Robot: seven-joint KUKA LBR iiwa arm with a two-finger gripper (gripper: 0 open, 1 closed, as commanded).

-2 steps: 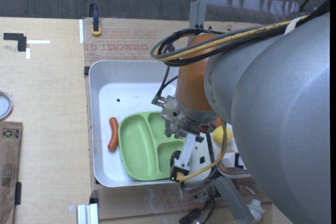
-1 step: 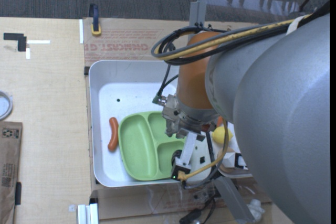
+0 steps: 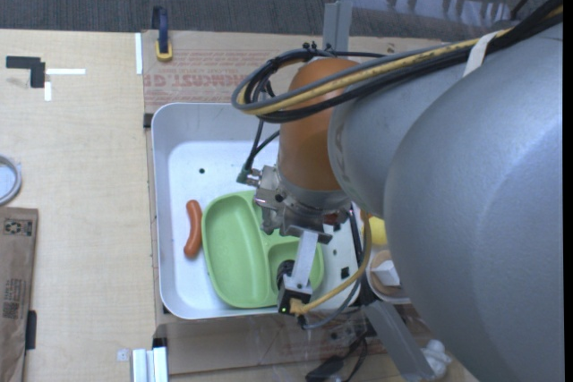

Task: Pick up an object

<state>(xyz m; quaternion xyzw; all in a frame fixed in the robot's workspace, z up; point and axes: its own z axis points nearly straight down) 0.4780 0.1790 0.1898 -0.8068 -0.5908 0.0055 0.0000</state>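
Observation:
A green divided dish (image 3: 235, 250) lies in the left white bin (image 3: 179, 165), toward its near side. To the dish's left, an orange-red sausage (image 3: 192, 228) rests on the bin floor. My gripper (image 3: 291, 233) hangs over the dish's right part, under the orange wrist band, and the arm's bulk hides its tips. A yellow object (image 3: 377, 233) peeks out beside the arm in the right bin, next to a pale brown-and-white thing (image 3: 390, 277).
The big grey arm covers most of the right bin. On the wooden bench to the left are a tape roll (image 3: 5, 181), a cardboard piece (image 3: 18, 268) and a black bracket (image 3: 27, 67). A blue and yellow clamp (image 3: 161, 40) stands behind the left bin.

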